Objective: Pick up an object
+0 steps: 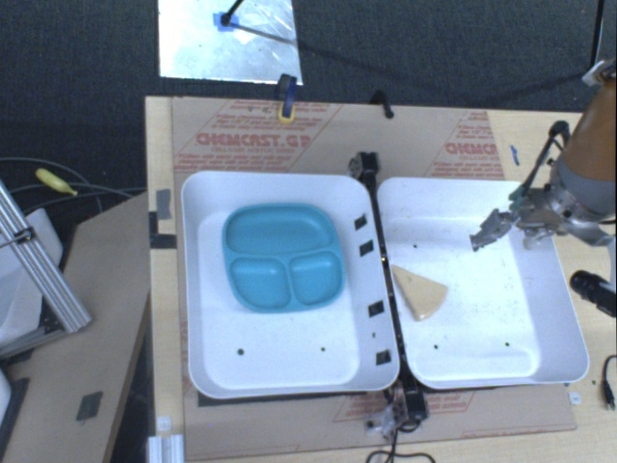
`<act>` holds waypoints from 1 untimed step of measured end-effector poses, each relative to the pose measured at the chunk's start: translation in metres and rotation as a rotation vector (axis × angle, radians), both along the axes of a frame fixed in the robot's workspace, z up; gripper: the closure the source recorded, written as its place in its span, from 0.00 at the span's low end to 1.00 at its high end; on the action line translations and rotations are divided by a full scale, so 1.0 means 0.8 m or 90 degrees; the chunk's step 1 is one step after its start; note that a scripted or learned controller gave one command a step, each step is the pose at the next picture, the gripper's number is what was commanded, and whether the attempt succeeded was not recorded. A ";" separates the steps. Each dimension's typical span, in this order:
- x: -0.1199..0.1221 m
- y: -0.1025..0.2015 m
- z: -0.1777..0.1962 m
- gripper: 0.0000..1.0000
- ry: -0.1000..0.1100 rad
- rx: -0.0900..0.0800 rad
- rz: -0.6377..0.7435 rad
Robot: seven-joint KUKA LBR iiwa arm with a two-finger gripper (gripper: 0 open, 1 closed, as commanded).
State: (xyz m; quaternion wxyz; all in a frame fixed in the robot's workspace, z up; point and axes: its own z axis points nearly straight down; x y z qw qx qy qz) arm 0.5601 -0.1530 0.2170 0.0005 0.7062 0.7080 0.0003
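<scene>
Hovering over the right bin [554, 355], the gripper [492, 228] carries nothing visible; whether it is released or clenched cannot be told. The tan wedge [421, 291] lies unpicked at the bin's left side.

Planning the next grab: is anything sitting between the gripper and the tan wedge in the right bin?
Nothing visible does. The gripper hangs over the right bin, and only bare white floor lies between it and the tan wedge by the bin's left wall. The blue plate sits in the other bin.
</scene>
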 end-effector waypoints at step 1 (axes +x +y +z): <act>0.001 0.000 0.014 1.00 -0.002 0.000 0.002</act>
